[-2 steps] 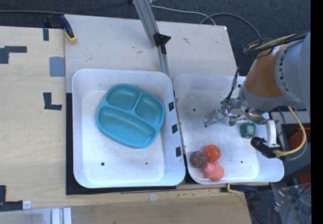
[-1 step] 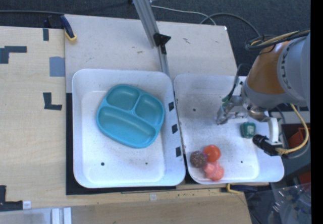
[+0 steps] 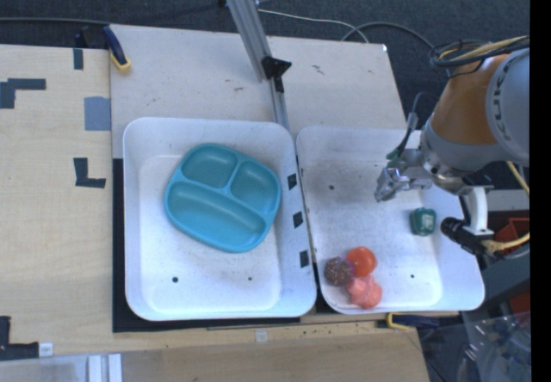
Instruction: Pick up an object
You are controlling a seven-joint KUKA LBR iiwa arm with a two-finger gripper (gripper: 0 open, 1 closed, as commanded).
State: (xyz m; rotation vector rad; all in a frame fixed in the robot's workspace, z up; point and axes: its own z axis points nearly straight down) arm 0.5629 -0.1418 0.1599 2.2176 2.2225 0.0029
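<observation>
Two shallow white bins sit side by side on the bench (image 3: 198, 70), an arrangement that looks meant to keep the pickable things in one well and spare room in the other. The left bin (image 3: 138, 200) carries a blue divided plate (image 3: 224, 197), lying flat and skewed, well apart from anything small. The right bin (image 3: 340, 157) has the likely candidates: a red ball-shaped thing (image 3: 362, 261), a dark reddish-brown lump (image 3: 337, 270) just beside it on the left, and a pink piece (image 3: 366, 292) touching or nearly touching both from below, all bunched against the near wall. A small green object (image 3: 423, 221) lies alone nearer the right wall. The arm reaches in from the right and the jaws (image 3: 389, 182) hang over the upper middle of the right bin, above bare floor, apart from the cluster and a little left of the green object. Nothing is seen between them; how far they stand open I cannot tell, for the metal tips blur together. My judgement is that no pick is yet made, and that the lone green object offers the easier grasp, since the clustered three could jostle each other.
</observation>
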